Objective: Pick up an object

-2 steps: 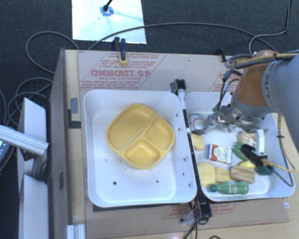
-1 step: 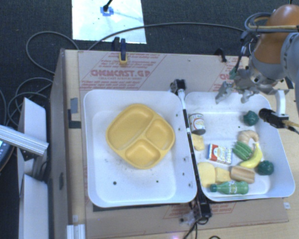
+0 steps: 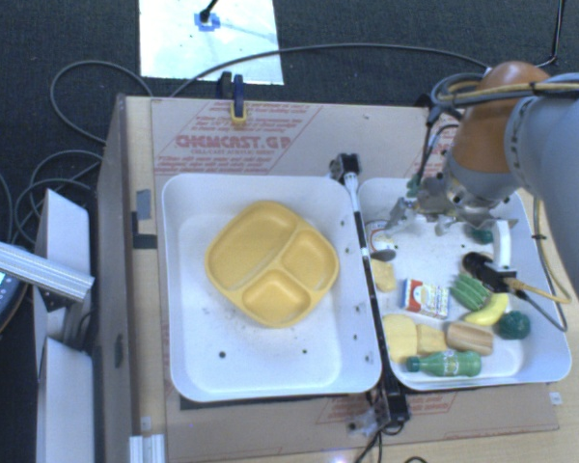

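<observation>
A: What takes up the most room?

B: The cardboard-covered tabletop (image 3: 261, 133), with two shallow white bins side by side on it. The left bin (image 3: 198, 355) holds a yellow divided plate (image 3: 272, 261), lying flat near its middle. The right bin (image 3: 550, 350) is crowded with small things.

A: And the arm?

B: The grey arm (image 3: 560, 133) reaches in from the right, its orange band (image 3: 487, 114) above the wrist. The tool (image 3: 427, 210) hangs over the upper part of the right bin, close to the far wall. Whether it is gripping anything, I cannot tell; the wrist covers it from this angle.

A: What could it pick up?

B: Everything lies nearer the camera than the tool. A green bottle (image 3: 448, 363) lies on its side at the near wall. Just above it sit yellow cheese-like pieces (image 3: 412, 336) and a tan wooden block (image 3: 469, 337). A red-and-white carton (image 3: 427, 298) lies in the middle. To the right are a green ridged vegetable (image 3: 471, 290), a yellow banana (image 3: 489, 310) and a dark green round piece (image 3: 512, 326). A spoon (image 3: 382, 254) rests by the divider, just below and left of the tool.
</observation>
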Robot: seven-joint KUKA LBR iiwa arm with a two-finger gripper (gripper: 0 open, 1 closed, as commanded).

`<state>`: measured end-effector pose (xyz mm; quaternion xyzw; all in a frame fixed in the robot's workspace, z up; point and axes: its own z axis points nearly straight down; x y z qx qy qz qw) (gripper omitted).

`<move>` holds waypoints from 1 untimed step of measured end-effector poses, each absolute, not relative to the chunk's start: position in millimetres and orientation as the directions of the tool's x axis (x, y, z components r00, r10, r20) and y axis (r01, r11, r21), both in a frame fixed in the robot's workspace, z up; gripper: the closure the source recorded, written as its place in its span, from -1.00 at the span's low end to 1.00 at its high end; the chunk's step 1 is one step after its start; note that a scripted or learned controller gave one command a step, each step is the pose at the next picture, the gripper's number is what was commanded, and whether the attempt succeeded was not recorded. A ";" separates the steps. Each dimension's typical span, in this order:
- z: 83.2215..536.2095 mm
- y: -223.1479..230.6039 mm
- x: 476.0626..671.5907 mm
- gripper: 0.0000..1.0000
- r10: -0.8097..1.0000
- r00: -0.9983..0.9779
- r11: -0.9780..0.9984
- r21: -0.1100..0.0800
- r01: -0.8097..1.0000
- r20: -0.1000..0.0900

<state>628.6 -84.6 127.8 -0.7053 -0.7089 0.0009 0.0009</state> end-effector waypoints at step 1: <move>134.3 -146.3 668.8 -1.00 1.000 -0.003 0.003 -0.002 1.000 -0.001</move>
